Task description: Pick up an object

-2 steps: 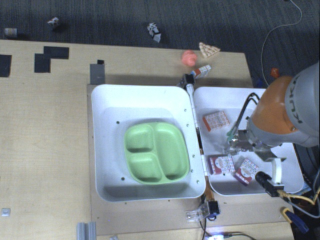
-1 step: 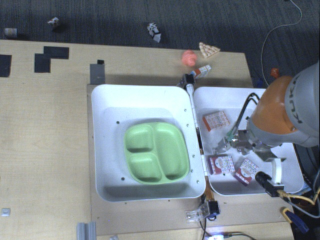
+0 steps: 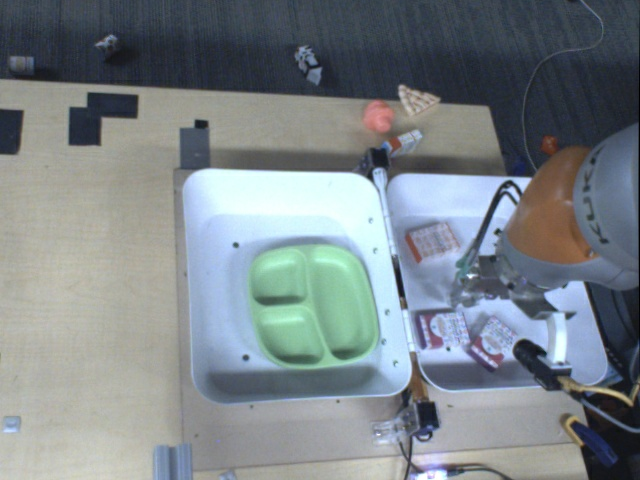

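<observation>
The right bin (image 3: 440, 193) holds several small packets: an orange-and-white one (image 3: 432, 240) toward the back, a dark red one (image 3: 441, 330) at the front left, and a red-and-white one (image 3: 490, 340) beside it. My gripper (image 3: 468, 290) hangs low in the middle of this bin, just above the dark red packet and in front of the orange-and-white one. Its fingertips are small and dark against the bin floor, and I see no object between them. The left bin (image 3: 205, 288) holds a green divided tray (image 3: 312, 302).
Behind the bins on the bench lie a pink ball (image 3: 378, 117), a patterned wedge (image 3: 417, 99) and a small tube (image 3: 402, 144). Cables and connectors (image 3: 412, 424) sit at the front between the bins. The arm's grey and orange body covers the right bin's right side.
</observation>
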`<act>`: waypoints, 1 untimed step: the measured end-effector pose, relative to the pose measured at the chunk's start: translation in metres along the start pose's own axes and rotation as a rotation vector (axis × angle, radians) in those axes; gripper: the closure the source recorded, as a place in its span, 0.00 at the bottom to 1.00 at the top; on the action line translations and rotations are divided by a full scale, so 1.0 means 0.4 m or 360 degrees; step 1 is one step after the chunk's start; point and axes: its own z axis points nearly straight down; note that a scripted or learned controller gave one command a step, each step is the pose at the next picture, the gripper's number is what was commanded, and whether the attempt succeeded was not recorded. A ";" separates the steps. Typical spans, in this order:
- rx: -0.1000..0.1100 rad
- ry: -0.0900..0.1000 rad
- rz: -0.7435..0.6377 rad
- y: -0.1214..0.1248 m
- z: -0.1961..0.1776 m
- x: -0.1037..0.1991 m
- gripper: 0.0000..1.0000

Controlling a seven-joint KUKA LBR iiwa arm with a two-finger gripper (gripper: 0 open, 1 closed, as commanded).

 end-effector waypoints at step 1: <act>0.0000 0.0000 0.0000 0.000 0.000 0.000 0.00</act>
